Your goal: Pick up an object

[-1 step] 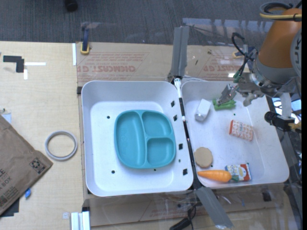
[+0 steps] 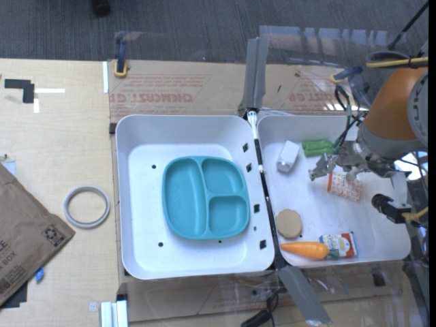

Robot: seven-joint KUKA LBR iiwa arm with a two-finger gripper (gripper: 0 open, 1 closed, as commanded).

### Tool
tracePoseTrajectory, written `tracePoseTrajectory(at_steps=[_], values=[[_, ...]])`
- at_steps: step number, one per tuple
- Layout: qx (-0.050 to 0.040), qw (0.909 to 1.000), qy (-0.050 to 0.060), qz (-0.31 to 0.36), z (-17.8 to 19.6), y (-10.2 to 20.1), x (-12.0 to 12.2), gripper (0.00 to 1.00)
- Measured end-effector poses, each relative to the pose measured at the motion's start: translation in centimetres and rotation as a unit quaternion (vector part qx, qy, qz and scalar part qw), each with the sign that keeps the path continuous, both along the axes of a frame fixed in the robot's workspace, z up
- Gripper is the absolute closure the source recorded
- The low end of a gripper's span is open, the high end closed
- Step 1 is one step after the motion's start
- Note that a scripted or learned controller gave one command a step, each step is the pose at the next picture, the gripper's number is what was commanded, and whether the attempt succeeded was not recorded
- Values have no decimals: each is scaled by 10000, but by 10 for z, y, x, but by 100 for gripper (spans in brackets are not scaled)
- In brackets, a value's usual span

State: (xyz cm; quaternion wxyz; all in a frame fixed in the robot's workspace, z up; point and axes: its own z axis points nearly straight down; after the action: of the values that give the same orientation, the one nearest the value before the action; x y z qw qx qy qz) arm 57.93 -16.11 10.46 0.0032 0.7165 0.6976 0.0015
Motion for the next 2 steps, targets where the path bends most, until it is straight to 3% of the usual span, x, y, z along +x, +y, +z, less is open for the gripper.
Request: tracePoseTrajectory(at_steps=[1,2], values=[[8,9980,39,637,14,16,-6,0],[2,9951,29,993,-12,-11,67,0]])
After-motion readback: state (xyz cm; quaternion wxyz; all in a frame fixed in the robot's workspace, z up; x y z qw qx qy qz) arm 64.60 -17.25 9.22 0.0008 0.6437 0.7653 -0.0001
